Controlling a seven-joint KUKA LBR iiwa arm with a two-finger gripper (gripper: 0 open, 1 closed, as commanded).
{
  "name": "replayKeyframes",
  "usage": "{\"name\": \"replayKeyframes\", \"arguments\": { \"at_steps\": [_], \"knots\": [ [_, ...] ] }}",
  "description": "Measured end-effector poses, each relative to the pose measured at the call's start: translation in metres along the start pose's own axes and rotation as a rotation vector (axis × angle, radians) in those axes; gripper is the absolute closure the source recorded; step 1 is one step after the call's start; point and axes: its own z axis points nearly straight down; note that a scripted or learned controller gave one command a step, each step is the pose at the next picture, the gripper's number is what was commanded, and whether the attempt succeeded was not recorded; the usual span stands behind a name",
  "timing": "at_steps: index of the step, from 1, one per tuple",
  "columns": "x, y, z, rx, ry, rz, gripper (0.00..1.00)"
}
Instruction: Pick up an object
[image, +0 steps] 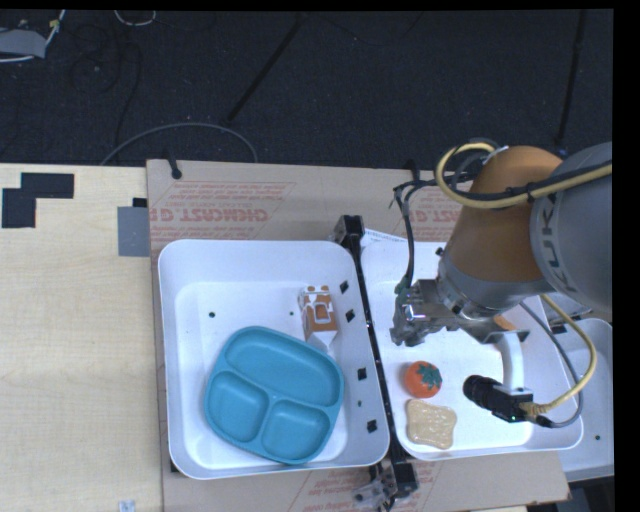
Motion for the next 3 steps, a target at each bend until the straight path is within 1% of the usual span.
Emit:
{"name": "replayKeyframes", "arguments": {
  "at_steps": [1,2,3],
  "knots": [
    [0.054,-0.008,0.007,0.000,0.000,-0.001,1.00],
    [0.103,-0.001,-0.009,-0.003,-0.002,0.001,1.00],
    [0.102,-0.001,-0.008,-0.001,-0.003,0.002,0.00]
  ]
}}
